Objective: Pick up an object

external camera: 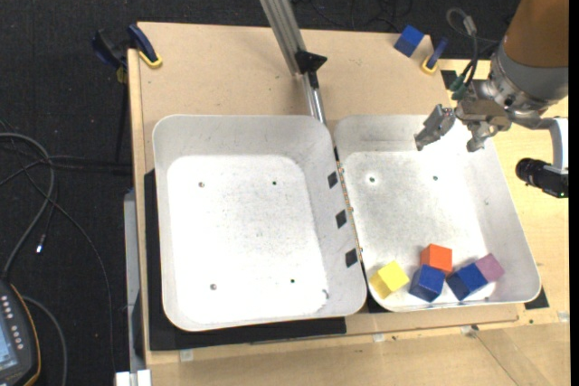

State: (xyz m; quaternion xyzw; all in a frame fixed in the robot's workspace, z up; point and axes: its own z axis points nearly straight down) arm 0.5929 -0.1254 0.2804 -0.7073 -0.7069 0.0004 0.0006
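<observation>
Camera view: two-finger grey metal gripper [455, 133] hangs over the right shallow white plastic bin [412, 185] at its 1 o'clock corner, fingers spread apart, nothing between them. At the bin's 5 o'clock edge cluster the small blocks: yellow cube [391, 278], orange cube [437, 257], two dark blue cubes [427, 283] [467, 279], pale purple cube [489, 267]. No legible writing or labels. Another blue block [410, 40] sits on the tan wooden bench [226, 68], 12 o'clock of that bin.
</observation>
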